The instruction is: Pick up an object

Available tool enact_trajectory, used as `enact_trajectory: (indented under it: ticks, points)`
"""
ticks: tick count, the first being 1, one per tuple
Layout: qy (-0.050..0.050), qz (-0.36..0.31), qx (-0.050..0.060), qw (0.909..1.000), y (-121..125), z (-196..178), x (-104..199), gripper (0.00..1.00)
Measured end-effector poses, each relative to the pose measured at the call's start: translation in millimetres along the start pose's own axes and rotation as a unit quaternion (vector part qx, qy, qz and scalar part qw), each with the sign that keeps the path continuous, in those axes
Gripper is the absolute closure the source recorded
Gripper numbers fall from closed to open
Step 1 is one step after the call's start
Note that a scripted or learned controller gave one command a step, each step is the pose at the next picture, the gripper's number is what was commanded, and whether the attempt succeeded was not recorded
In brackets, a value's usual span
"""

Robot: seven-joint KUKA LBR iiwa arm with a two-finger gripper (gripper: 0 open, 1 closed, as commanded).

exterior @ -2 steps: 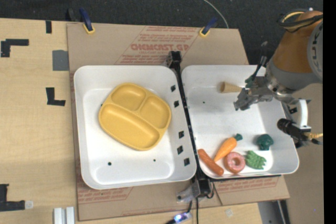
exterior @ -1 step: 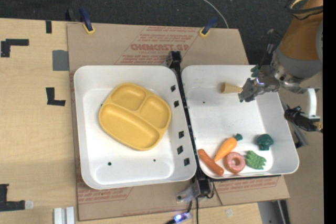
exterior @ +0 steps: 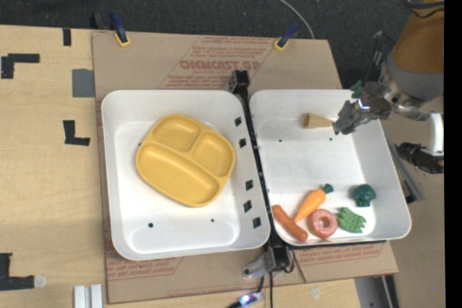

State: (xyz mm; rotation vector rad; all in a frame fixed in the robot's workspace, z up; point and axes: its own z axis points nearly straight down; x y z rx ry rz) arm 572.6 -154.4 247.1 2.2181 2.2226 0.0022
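In the right bin [exterior: 375,155] lie several toy foods. A tan cone-shaped piece [exterior: 316,121] rests near the bin's far edge. Along the near edge lie an orange carrot [exterior: 311,203], a red sausage [exterior: 289,224], a pink donut [exterior: 323,223], a green leafy piece [exterior: 352,220] and a dark green broccoli [exterior: 363,193]. My gripper [exterior: 345,120] hangs at the far right of this bin, its dark fingers just right of the tan cone. Whether it touches the cone is unclear.
The left bin [exterior: 119,177] holds a yellow divided plate [exterior: 186,159]. A black divider with clips [exterior: 249,155] runs between the bins. Cardboard [exterior: 216,61] lies under both, clamped at the back. The arm's orange band [exterior: 422,32] rises at the right.
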Motion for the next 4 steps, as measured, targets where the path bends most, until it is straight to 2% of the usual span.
enact_trajectory:
  ticks: [1,2,4]
  points:
    - [0.000,-0.001,0.002,1.0000,-13,9,42,1.00]
    - [0.001,-0.002,0.002,1.0000,-23,7,103,1.00]
    - [0.001,-0.003,0.003,1.0000,-61,14,218,1.00]
